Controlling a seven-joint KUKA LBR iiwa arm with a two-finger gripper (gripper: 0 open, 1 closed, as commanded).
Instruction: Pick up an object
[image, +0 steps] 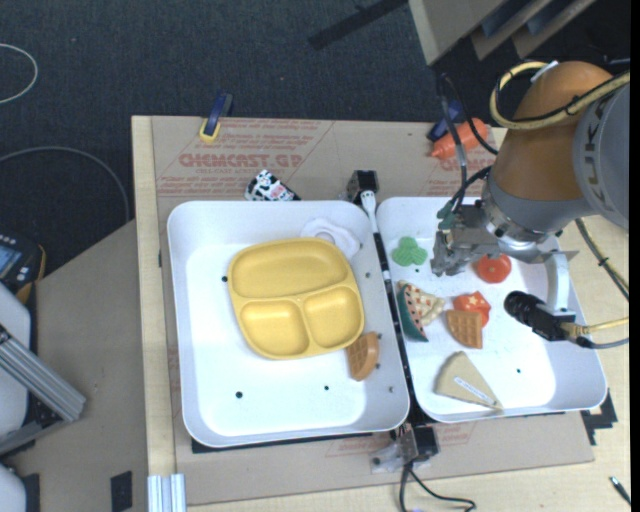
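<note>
Red tomato (493, 268) and green piece (409, 251) flank the tool (449, 262).

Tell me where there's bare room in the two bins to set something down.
Left bin: bare floor along its near edge and left side, below the yellow divided plate; the croissant piece sits at its right wall. Right bin: crowded around the gripper, tomato, pizza slice and waffle; only the near right corner beside the cheese wedge is open.

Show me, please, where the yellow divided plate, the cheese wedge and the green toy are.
yellow divided plate (292, 268): camera view, floor of its large compartment.
cheese wedge (464, 381): camera view, middle of its top face.
green toy (409, 251): camera view, its centre.
</note>
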